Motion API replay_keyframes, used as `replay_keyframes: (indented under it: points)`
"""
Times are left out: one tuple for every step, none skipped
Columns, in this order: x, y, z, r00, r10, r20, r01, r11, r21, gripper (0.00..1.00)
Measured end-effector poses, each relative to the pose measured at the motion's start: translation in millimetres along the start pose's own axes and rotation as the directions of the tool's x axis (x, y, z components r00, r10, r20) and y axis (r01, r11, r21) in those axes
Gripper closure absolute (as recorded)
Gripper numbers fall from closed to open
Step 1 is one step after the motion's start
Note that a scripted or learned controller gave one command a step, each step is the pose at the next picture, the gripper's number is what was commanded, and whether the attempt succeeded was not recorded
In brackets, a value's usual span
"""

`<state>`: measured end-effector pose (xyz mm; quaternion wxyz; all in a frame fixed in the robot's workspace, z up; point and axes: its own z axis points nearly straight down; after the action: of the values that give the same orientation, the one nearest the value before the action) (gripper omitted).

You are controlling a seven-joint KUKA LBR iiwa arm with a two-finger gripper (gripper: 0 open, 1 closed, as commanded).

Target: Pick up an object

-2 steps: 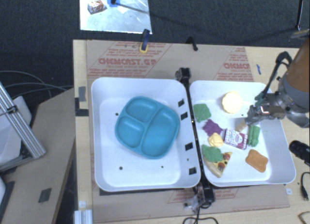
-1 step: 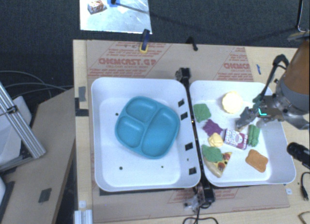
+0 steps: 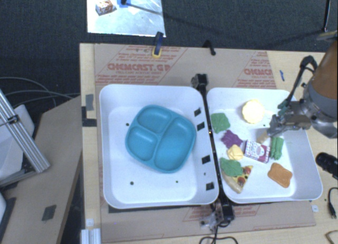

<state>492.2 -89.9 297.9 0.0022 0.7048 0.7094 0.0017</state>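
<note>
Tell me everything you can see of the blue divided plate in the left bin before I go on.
The blue divided plate is a rounded-square dish, smooth and plastic-looking, with raised ridges splitting it into three compartments. It lies flat and right way up, turned at a slant, near the middle of the left white bin, resting on the bin's floor. Nothing lies in it or touches it. The toy food sits in the right white bin, where the gripper is.

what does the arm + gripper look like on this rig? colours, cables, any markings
The arm is grey, rounded and bulky, with an orange-brown section above the wrist at the frame's right edge. A thin dark cable loops up from the wrist area and back toward the arm. The gripper is a small grey-and-dark metal assembly, with a greenish tint near its tip. No markings are legible at this resolution.
</note>
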Motion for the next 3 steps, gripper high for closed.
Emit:
replay_keyframes:
  points:
    - [0, 0, 0, 1.000, 0.001, 0.000, -0.001, 1.000, 0.000, 0.00]
    - [0, 1, -11, 1.000, -0.003, 0.000, 0.003, 1.000, -0.003, 1.00]
    - [16, -6, 46, 1.000, 0.004, -0.002, -0.004, 1.000, 0.008, 1.00]
